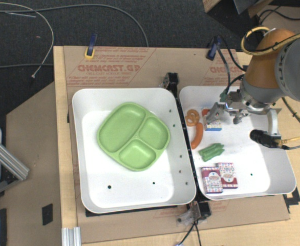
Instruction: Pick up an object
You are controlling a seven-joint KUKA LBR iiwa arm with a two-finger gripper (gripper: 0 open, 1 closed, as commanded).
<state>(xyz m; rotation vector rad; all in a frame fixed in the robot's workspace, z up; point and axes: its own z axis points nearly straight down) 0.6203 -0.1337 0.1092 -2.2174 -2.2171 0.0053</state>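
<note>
Nearest the camera, a black clamp [201, 209] is fixed at the front edge of the counter [114, 222], between the two white bins. In the left bin [88, 188] a green divided plate [133, 136] with three compartments is lying flat. In the right bin [273, 181] the candidate objects are grouped along the left side: a small red-and-white packet [219, 178] at the front, a green pepper-like toy [211, 150] just behind it, an orange carrot-shaped piece [196, 135], a tan ring-shaped piece [192, 117] and a small white-and-blue block [213, 123].

The end effector [231, 113] is positioned over the rear of the right bin, just beside the white-and-blue block (whether its jaws are spread or closed cannot be told at this slant). No object is seen between them.

For a clean pick, one object should be selected and the end effector centred over it before descent. The green toy is judged the easiest target, as it is apart from its neighbours. The carrot and ring are touching or nearly so, so a grasp there may catch both.

Red lettering is printed on the cardboard sheet [109, 65] behind the bins; it appears to read "CHEMCAST GP". The packet's printing is too small to be read.
</note>
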